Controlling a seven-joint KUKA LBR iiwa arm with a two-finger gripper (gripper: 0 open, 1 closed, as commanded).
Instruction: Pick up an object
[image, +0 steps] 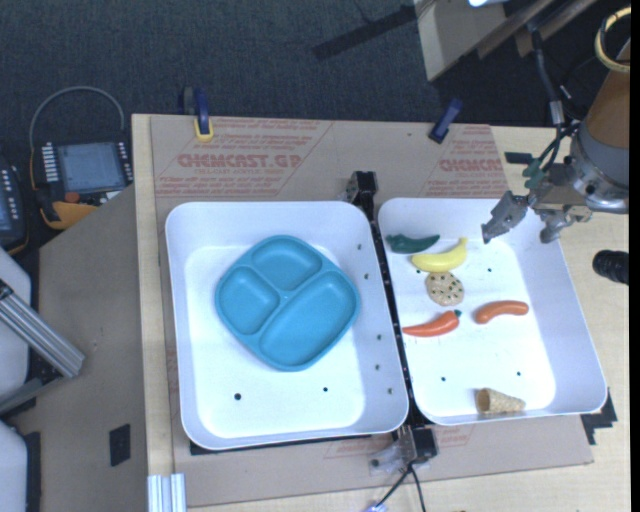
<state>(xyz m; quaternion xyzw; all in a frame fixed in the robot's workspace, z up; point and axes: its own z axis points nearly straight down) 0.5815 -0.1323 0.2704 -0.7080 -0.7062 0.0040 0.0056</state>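
On brown board (300, 150) sit two white bins (190, 330)

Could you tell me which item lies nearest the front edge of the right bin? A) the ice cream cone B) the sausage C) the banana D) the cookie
A: the ice cream cone lies by the right bin's near rim, well below the sausage, cookie and banana.

Premises: robotics laboratory. Evidence: table (150, 300) surfaced with clamped protective board, two white bins (190, 330) mounted side by side, handheld control pendant (88, 165) with cable at left, aluminium framing (40, 335), dark carpet floor.
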